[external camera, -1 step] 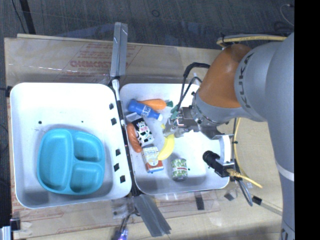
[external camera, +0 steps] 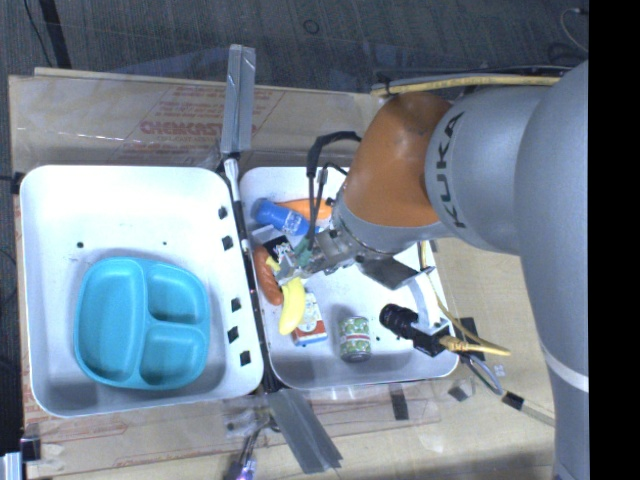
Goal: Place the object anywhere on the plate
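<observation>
Yellow banana (external camera: 291, 306) just below end effector (external camera: 297, 258), right bin (external camera: 420, 363).

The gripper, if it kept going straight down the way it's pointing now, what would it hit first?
Most likely the banana. The gripper points down into the right bin, at the cluttered left side where the banana lies just below its tip. Depth is hard to judge from above, so the orange item beside it could come first.
</observation>
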`<control>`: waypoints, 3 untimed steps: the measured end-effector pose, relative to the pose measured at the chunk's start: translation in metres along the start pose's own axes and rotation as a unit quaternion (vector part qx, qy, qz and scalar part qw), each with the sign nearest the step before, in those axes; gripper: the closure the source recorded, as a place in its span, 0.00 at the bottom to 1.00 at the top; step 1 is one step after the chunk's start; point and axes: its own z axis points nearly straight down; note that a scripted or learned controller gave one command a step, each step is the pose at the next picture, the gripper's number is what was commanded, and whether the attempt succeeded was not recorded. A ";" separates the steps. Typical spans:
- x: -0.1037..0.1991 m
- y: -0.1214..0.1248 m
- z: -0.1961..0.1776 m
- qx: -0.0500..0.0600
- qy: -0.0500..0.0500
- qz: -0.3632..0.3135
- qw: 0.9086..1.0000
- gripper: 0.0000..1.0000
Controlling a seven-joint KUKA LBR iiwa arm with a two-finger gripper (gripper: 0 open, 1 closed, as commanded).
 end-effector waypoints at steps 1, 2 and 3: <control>0.072 0.025 0.017 0.001 0.000 -0.024 1.000 1.00; 0.151 0.039 0.053 0.002 -0.001 -0.022 1.000 1.00; 0.151 0.040 0.053 0.001 -0.001 -0.021 1.000 0.00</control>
